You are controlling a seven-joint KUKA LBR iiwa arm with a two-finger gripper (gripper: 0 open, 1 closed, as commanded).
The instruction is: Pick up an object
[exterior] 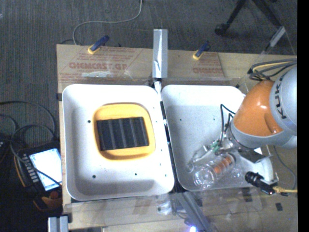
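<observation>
Now we hover our hand (218, 151), grip unreadable, directly over the clear bottle (212, 170) near the right bin's (193, 105) front edge.

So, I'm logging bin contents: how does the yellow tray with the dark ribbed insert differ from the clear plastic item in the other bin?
The yellow tray with dark ribbed insert is opaque and bright; the clear plastic item is see-through with orange bits inside. The tray is larger and lies flat mid-bin in the left white bin; the clear item sits near the right white bin's front, beside the arm. Both rest on bin floors.
</observation>
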